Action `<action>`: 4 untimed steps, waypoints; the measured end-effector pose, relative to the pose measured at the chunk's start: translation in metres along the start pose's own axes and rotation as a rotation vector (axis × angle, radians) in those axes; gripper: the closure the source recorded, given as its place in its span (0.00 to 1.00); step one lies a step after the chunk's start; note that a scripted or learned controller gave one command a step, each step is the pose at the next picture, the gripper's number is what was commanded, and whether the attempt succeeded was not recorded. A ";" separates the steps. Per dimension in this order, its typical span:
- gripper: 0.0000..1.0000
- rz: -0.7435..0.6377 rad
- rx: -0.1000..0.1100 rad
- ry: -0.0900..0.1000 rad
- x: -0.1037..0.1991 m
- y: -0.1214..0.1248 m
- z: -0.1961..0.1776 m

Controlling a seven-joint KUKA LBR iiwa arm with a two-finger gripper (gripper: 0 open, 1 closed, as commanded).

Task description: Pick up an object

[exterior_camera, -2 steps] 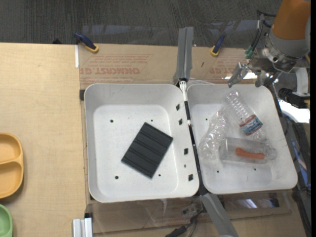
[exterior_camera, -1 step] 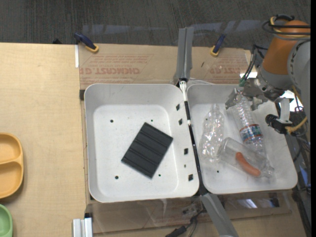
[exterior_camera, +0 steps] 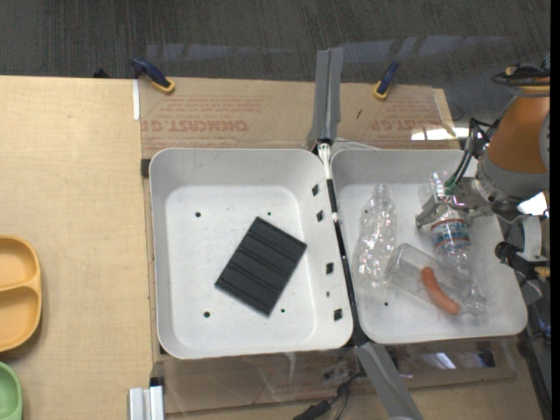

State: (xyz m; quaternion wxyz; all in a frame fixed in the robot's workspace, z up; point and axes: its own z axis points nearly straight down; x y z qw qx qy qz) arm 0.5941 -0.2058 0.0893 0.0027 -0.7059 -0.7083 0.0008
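one gripper [exterior_camera: 448, 206], over water bottle [exterior_camera: 451, 234], right bin [exterior_camera: 420, 326]

Ridged slab [exterior_camera: 261, 265] in left bin [exterior_camera: 175, 234]; bottles [exterior_camera: 451, 234], sausage [exterior_camera: 440, 291] in right bin [exterior_camera: 499, 322].

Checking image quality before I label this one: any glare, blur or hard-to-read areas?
Camera view: even, soft light and sharp focus; the black pad reads crisply in the left bin; the clear plastics blend into the white right bin, with small glints; the end effector is cluttered against a bottle.
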 end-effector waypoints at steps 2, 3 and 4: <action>1.00 -0.257 0.007 -0.003 0.025 0.051 -0.088; 1.00 -0.315 0.036 0.003 0.081 0.056 -0.061; 1.00 -0.268 0.008 -0.002 0.114 0.063 -0.099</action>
